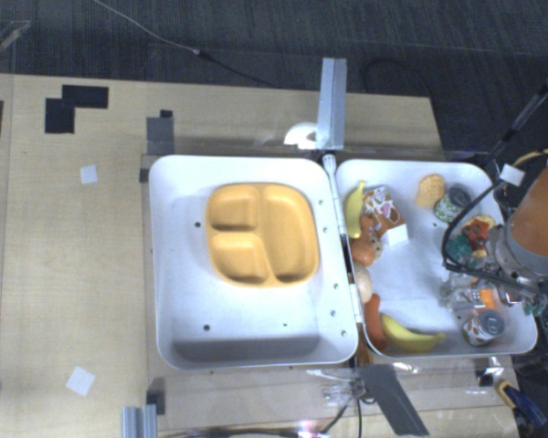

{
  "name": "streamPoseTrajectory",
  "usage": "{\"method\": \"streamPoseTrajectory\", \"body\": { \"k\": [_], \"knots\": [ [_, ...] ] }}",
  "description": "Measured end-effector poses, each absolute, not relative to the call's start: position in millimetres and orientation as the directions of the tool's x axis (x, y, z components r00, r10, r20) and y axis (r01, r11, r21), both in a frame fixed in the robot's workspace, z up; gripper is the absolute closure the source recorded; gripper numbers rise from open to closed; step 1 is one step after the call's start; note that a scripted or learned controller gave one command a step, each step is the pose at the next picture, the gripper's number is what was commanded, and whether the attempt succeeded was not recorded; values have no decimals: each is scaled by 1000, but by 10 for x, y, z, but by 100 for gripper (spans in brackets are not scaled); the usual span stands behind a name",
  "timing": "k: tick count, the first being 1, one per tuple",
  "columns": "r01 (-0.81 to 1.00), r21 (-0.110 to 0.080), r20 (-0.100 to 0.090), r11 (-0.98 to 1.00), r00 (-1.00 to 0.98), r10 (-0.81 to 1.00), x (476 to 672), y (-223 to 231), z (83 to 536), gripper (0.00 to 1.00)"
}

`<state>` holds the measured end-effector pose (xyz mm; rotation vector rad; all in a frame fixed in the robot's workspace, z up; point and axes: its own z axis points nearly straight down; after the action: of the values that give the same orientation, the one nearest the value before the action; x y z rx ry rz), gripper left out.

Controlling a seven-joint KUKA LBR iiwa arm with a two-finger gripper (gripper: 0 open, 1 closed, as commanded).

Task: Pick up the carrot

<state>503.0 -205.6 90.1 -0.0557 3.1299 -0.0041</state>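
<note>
The carrot (373,320) is an orange-red tapered piece lying along the left wall of the right bin (411,276), near its front corner and touching a yellow banana (409,335). My gripper (475,297) hangs low over the right front part of the same bin, beneath the orange-banded wrist (537,219) and among cables. It is well to the right of the carrot and apart from it. A small orange patch shows by the gripper, but I cannot make out what it is.
The right bin also holds a second banana (353,206), a snack bag (380,213), a round cookie (430,188), a can (451,204) and a small tin (483,328) just in front of the gripper. In the left bin (178,245) sits a yellow divided plate (260,234).
</note>
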Motion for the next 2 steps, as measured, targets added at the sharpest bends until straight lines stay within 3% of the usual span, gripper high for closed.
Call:
{"method": "streamPoseTrajectory", "body": {
  "k": [2],
  "knots": [
    [297,3,-17,955,-955,297,4933,-2039,903,0]
  ]
}}
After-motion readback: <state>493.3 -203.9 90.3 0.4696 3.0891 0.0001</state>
